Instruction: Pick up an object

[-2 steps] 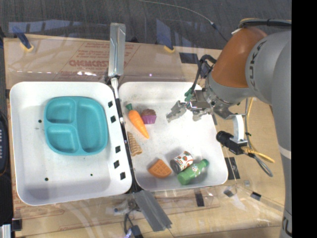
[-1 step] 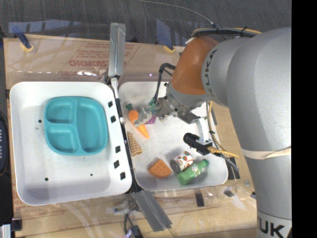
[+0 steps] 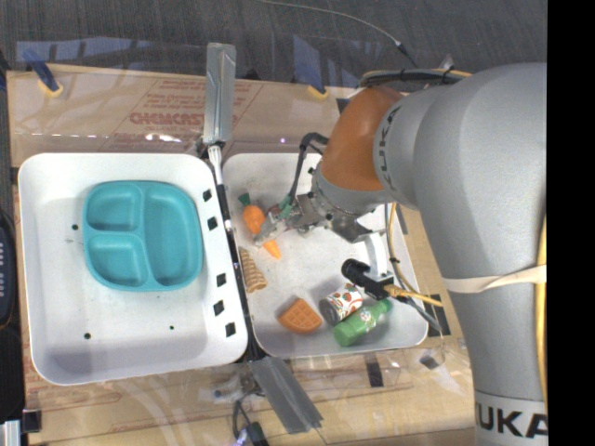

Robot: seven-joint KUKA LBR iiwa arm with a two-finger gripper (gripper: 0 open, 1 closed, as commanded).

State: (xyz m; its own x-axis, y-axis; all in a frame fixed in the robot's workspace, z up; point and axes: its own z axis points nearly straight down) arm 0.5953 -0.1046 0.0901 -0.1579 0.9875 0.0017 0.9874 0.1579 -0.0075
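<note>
reaches in from the right as a bulky grey arm (image 3: pixel 483 184), covering the far right part of the right bin (image 3: pixel 307 275) and hiding much of its floor and right wall. gripper (image 3: pixel 284 215) low over that bin's far left part, small and cluttered; cannot tell whether clenched or released. just left of it, an orange carrot toy (image 3: pixel 253 218) with a green tip, lying on the bin floor; contact with the gripper unclear. a smaller orange piece (image 3: pixel 271 247) just nearer, shape hard to read. nearer still: a tan ribbed piece (image 3: pixel 252 273) by the left wall, an orange waffle-like wedge (image 3: pixel 300 316), a small can (image 3: pixel 343 302) partly hidden, a green bottle (image 3: pixel 364 321) lying against the can. in the left bin (image 3: pixel 56 323), a teal divided plate (image 3: pixel 144 233).
</note>
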